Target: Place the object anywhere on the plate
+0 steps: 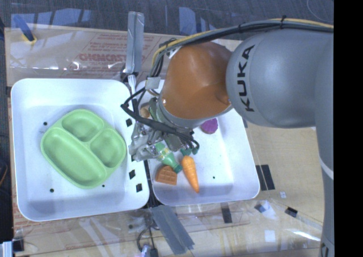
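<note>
A light green plate [83, 146] with three compartments lies in the left bin [28, 193]. In the right bin [238, 176] the arm's orange wrist hangs over the left half, and my gripper [148, 143] reaches down near the bin's left wall. Right below it lie a small green piece [170, 158], an orange carrot [190, 173] and a brown waffle-like piece [166, 176]. A purple object [210, 126] peeks out beside the wrist. The wrist hides the fingers and whatever lies beneath it.
The two white bins touch along the middle wall [140, 188]. A clear plastic sheet [68, 51] covers the bench behind the bins. The big grey arm [283, 74] spans the upper right over the right bin.
</note>
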Available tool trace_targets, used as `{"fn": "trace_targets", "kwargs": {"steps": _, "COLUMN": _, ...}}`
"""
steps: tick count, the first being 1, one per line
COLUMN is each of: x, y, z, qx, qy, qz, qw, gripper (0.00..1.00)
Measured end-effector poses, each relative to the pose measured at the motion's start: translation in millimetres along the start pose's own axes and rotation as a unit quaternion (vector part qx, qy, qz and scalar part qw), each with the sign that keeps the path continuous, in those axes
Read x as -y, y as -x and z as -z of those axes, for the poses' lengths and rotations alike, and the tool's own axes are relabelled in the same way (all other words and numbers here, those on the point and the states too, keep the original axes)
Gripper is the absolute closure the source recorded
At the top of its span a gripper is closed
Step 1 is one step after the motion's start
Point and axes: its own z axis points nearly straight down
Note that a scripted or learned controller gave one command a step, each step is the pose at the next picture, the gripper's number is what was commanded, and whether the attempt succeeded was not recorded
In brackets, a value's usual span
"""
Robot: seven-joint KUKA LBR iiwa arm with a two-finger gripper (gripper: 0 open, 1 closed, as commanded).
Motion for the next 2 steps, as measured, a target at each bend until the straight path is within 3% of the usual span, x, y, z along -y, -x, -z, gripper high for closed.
{"fn": "trace_targets", "kwargs": {"steps": 1, "x": -48, "y": 77, "z": 32, "qx": 0.001, "qy": 0.000, "qz": 0.008, "qw": 1.0000, "gripper": 1.00}}
{"fn": "trace_targets", "kwargs": {"steps": 2, "x": -21, "y": 14, "z": 0, "qx": 0.000, "qy": 0.000, "qz": 0.023, "qw": 0.9997, "gripper": 1.00}}
